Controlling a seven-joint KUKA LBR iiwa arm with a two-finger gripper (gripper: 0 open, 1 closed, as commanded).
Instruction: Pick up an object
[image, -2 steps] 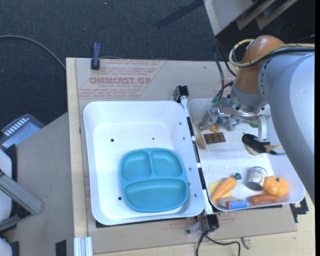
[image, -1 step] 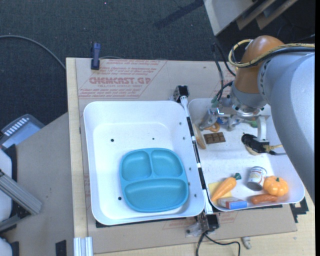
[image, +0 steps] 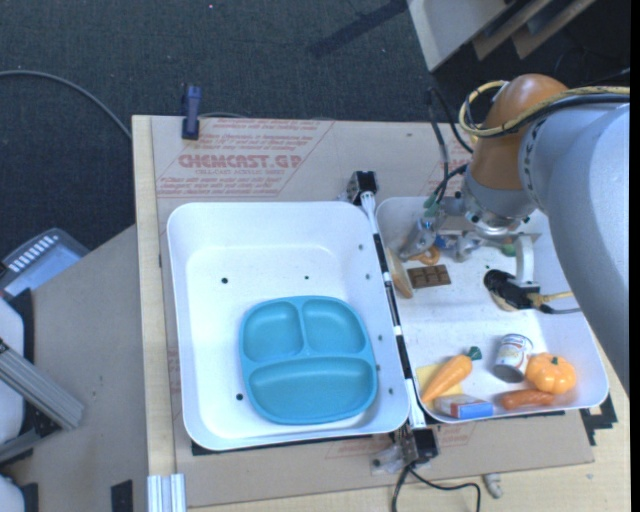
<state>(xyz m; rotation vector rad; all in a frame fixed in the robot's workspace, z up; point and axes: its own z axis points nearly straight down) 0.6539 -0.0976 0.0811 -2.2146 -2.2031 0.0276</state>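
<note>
My gripper hangs over the far left corner of the right bin, just above a brown chocolate bar that lies flat on the bin floor. A tan wedge-shaped piece leans against the bin's left wall beside the bar. Nothing shows as held. At the near end of the same bin lie a carrot, a small tin can, an orange pumpkin, a red and blue box and an orange sausage-shaped piece.
The left bin holds a blue divided plate near its front. The arm's grey body and orange band cover the right bin's far right side. Bare white floor lies in the middle of the right bin.
</note>
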